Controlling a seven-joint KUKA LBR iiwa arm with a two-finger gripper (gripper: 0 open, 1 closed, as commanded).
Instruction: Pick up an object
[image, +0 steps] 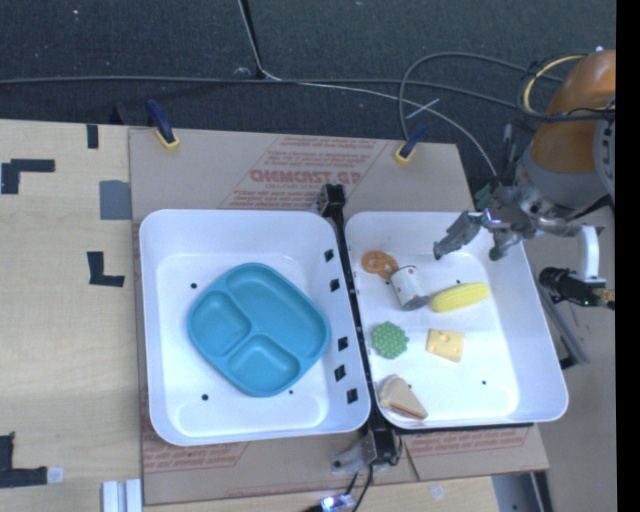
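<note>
Gripper (478, 238) spread wide, empty, above right bin (535, 385). Corn (459, 297) likely light, stiff, slippery; grasp across its middle.

- Your pincer (474, 236) hangs over the top edge of the right bin (530, 330), fingers spread, nothing between them.
- Just below and to its left, the pretzel (379, 264), the small cup (405, 286) and the corn cob (459, 297) crowd together; cup and corn touch.
- Farther below lie the cheese wedge (446, 345), the green ball (390, 340) and the sandwich (402, 398), each with bare floor around it.
- Straight below you, the bin's right side is open floor.
- Far left, the blue tray (258, 328) fills the left bin's (160, 300) middle.
</note>
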